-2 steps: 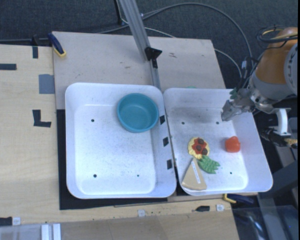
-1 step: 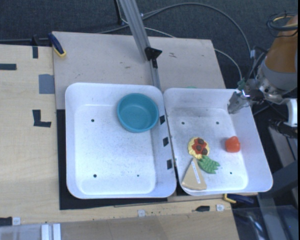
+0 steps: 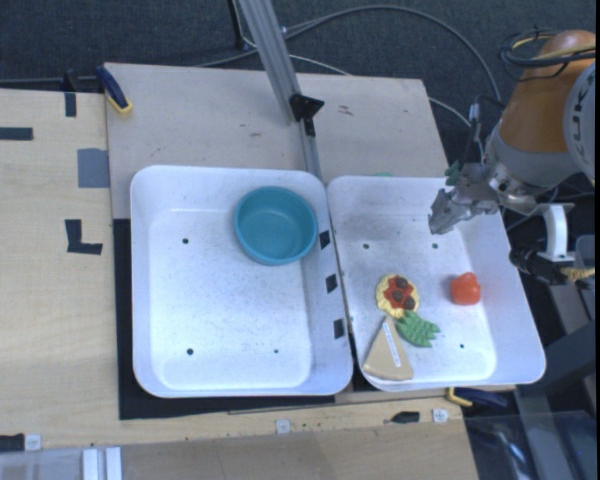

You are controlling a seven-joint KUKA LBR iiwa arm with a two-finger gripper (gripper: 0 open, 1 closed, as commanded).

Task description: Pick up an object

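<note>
- Red ball [image 3: 465, 288] lies in the right bin [image 3: 515, 363], at five o'clock from the gripper [image 3: 443, 216], clear of it.
- Judged light, smooth, likely to roll; grip across its middle.
- Open floor around it; bin wall near at three o'clock.
- Gripper opening: cannot tell.

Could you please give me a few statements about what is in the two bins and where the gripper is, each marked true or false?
1. The blue bowl sits in the left bin. True.
2. The orange ball lies in the left bin. False: it lies in the right bin.
3. The gripper is over the right bin's far part. True.
4. The gripper holds the ball. False: the ball lies apart from it on the bin floor.
5. The flower toy lies inside the bowl. False: it lies in the right bin.
</note>
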